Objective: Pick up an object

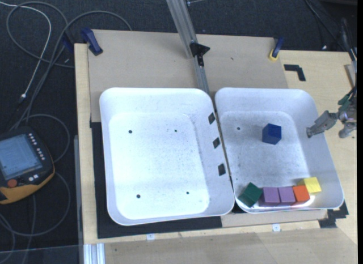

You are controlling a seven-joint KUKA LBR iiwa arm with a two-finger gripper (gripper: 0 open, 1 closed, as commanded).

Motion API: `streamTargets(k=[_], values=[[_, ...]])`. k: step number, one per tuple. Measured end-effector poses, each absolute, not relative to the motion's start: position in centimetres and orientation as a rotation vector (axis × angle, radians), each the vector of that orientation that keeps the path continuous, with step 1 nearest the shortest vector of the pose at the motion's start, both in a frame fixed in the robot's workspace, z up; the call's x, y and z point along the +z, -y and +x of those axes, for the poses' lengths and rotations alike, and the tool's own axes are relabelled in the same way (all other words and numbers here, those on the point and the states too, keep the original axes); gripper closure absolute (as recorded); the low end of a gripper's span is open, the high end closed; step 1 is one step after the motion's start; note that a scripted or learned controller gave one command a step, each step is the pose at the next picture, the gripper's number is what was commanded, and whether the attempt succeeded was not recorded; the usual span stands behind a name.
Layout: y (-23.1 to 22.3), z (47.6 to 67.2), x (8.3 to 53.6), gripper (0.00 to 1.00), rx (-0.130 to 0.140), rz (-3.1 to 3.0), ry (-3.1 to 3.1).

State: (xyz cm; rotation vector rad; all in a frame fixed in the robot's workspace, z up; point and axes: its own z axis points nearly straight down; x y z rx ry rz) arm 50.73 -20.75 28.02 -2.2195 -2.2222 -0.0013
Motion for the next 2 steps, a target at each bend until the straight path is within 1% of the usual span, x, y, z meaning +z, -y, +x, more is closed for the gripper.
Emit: streamTargets(k=[1,2], values=[[18.3,55.6,15.8,0.0,0.004,-2.211,2.22],[18.4,61.4,9.6,0.0,0.001,-2.216,2.223]])
